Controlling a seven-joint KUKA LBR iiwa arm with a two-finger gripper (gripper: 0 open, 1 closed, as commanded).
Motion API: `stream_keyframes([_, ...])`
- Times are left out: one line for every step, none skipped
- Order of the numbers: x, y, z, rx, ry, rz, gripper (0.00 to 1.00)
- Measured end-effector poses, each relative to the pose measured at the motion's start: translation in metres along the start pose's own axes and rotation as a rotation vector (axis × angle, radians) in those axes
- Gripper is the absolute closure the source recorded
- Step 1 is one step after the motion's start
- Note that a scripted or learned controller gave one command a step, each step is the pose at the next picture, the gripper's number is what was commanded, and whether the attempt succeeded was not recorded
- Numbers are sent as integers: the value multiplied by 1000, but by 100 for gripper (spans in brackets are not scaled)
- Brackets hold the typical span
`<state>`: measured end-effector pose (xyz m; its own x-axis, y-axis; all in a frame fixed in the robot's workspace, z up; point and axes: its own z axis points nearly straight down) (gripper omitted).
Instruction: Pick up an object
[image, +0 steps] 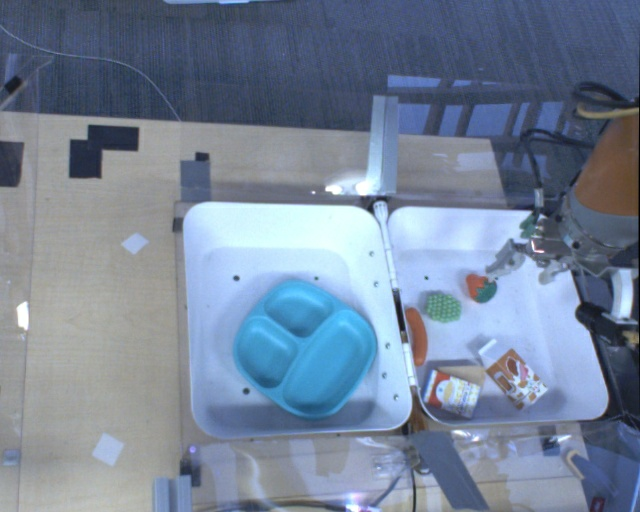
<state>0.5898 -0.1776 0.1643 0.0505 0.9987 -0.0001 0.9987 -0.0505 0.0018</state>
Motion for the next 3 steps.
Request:
stream_keyframes([15,19,76,-7,-2,-401,0])
stream_keyframes([-28,10,76,-7,-4,-560,0])
stream_keyframes([-18,77,75,3,1,-444,0])
